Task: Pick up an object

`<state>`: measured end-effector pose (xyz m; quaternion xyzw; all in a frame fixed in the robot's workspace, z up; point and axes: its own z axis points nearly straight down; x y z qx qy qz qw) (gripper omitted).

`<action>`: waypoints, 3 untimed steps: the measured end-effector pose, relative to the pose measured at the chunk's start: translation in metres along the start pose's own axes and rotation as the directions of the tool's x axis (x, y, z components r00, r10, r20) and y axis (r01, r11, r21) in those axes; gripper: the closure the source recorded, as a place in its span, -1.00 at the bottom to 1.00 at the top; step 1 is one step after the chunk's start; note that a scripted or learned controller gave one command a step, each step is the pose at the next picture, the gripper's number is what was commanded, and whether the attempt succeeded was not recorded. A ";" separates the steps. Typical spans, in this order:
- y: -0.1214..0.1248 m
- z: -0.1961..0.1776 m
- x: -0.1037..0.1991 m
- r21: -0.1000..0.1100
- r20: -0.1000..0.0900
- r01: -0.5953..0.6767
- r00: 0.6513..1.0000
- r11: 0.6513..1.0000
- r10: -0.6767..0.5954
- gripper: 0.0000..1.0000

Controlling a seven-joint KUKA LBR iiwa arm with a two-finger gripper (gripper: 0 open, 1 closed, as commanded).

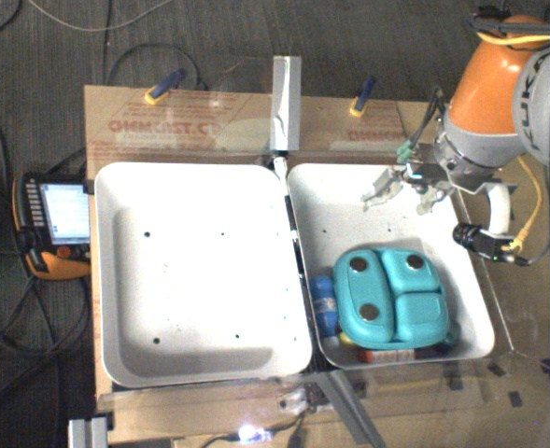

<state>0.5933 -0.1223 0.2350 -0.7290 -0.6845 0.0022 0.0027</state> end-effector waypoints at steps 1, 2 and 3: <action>-0.010 0.101 0.024 0.002 0.000 0.030 1.000 1.000 -0.030 -1.00; -0.045 0.073 0.007 0.001 0.000 0.037 0.999 0.999 -0.037 -1.00; -0.071 0.114 -0.011 -0.027 0.003 0.047 0.999 0.999 -0.047 -1.00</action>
